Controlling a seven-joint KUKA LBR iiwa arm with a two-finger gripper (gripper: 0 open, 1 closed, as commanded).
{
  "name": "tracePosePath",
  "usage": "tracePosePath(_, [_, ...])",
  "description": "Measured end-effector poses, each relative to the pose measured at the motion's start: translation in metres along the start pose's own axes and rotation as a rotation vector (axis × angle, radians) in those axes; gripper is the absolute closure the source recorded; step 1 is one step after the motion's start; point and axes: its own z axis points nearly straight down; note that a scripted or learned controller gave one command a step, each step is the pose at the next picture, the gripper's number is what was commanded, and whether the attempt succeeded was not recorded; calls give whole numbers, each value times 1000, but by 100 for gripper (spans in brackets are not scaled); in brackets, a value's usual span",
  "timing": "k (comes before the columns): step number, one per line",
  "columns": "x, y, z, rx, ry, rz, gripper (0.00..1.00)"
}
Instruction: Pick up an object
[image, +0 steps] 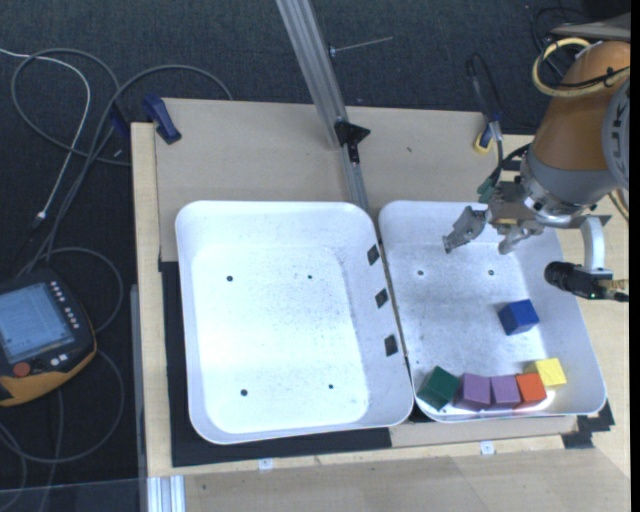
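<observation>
Gripper (487, 232) hangs with fingers spread and nothing between them over the right bin (440, 310). Blue cube (518, 316) lies apart; five blocks (490, 388) line the near wall.

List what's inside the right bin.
The right bin holds a blue cube on its own, and along the near rim a row: green block, two purple blocks, orange block, yellow block. The gripper hovers open, covering some floor.
</observation>
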Motion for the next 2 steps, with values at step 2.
tracePosePath(2, [-87, -50, 101, 5, 0, 3, 0])
